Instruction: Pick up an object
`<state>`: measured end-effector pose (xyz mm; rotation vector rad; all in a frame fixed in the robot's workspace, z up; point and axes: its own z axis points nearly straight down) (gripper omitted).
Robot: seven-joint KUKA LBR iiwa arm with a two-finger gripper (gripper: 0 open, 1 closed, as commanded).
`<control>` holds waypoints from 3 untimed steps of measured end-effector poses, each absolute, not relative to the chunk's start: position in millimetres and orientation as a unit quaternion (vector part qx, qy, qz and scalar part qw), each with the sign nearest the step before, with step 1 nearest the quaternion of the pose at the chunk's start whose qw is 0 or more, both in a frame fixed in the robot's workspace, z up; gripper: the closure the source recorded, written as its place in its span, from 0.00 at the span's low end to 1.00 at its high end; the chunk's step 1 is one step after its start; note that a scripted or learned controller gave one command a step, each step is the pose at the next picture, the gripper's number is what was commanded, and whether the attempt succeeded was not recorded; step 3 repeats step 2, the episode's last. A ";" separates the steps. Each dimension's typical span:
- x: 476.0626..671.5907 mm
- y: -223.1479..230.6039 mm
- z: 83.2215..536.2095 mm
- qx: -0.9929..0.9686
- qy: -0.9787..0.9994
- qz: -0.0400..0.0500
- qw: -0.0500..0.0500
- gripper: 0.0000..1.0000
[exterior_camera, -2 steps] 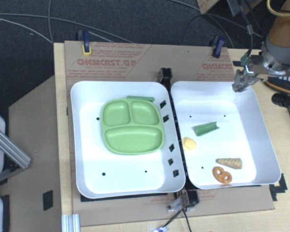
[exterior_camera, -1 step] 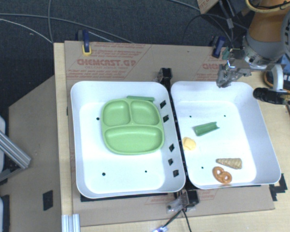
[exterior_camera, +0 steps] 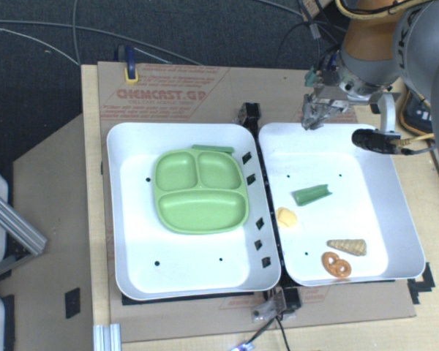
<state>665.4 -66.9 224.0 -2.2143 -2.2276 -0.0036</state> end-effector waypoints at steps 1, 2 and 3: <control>659.6 -19.6 218.7 -0.705 -0.709 0.000 0.002 1.00; 661.8 40.5 230.0 -0.705 -0.710 -0.002 0.000 1.00; 661.8 40.5 230.0 -0.705 -0.710 -0.002 0.000 1.00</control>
